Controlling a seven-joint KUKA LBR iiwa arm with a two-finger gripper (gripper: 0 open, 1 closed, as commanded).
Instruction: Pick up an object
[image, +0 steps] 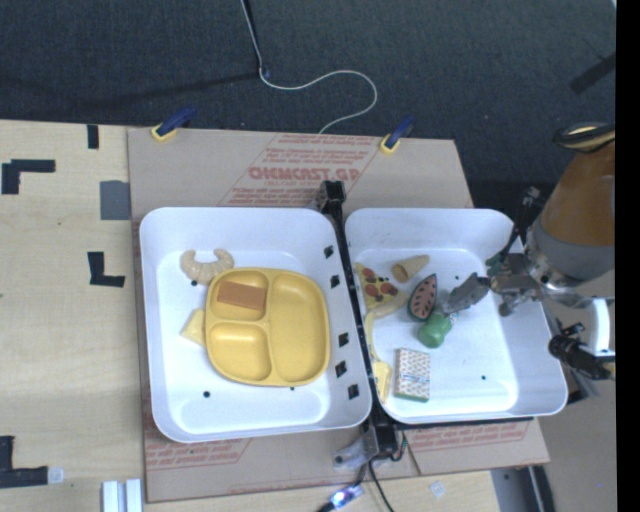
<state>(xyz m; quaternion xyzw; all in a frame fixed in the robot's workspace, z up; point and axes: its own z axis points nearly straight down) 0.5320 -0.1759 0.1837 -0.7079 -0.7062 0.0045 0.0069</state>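
Now the approach: gripper (462, 293) low in the right bin (500, 395), just right of the green object (435, 331).
Whether its jaws are parted I cannot tell; nothing visibly held. Next it must settle over the piece and close.

Just beside the grey gripper (462, 295) lies a green object (435, 331) and a red watermelon slice (423, 297) with dark seeds. Farther from it, a yellow tray (290, 335) carries a brown square (241, 294). Both bins (165, 300) are white.
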